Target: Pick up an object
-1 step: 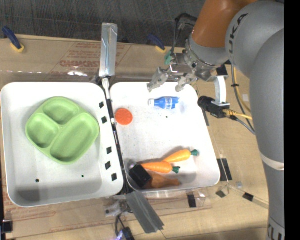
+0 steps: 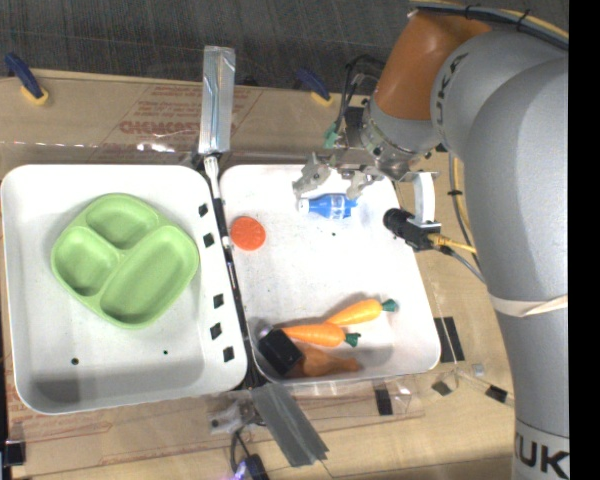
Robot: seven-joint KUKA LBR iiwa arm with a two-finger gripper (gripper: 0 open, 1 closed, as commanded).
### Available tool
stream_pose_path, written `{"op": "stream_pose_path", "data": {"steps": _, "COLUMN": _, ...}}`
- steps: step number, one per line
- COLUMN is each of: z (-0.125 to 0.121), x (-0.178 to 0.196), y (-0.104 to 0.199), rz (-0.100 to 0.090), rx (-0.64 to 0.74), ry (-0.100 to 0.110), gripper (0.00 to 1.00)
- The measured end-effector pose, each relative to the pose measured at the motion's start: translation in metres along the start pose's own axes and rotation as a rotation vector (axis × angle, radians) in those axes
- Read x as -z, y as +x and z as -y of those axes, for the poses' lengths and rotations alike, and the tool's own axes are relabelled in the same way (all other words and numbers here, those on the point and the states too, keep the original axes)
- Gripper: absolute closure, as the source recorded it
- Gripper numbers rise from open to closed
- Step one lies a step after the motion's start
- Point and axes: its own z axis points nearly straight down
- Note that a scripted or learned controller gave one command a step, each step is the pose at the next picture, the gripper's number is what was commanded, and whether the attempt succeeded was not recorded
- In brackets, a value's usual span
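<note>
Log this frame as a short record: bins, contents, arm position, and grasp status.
left bin: green divided plate
right bin: blue and white item, orange round piece, two carrots, black block
gripper: over the right bin's far edge, directly above the blue and white item
grasp status: cannot tell; nothing visibly lifted

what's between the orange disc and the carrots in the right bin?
Bare white bin floor, per the camera view. The orange disc sits near the divider; the carrots lie at the near edge beside a black block.
</note>
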Motion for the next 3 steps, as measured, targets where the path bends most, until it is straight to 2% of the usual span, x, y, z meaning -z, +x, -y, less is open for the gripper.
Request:
{"op": "stream_pose_path", "data": {"steps": 1, "z": -0.005, "x": -0.061, "y": -0.066, "rz": -0.002, "rx": 0.053, "ry": -0.001, "gripper": 0.00}}
{"op": "stream_pose_path", "data": {"steps": 2, "z": -0.011, "x": -0.103, "y": -0.070, "rz": -0.002, "rx": -0.008, "ry": 0.000, "gripper": 0.00}}
{"op": "stream_pose_path", "data": {"steps": 3, "z": -0.009, "x": -0.099, "y": -0.018, "rz": -0.002, "rx": 0.113, "ry": -0.002, "gripper": 0.00}}
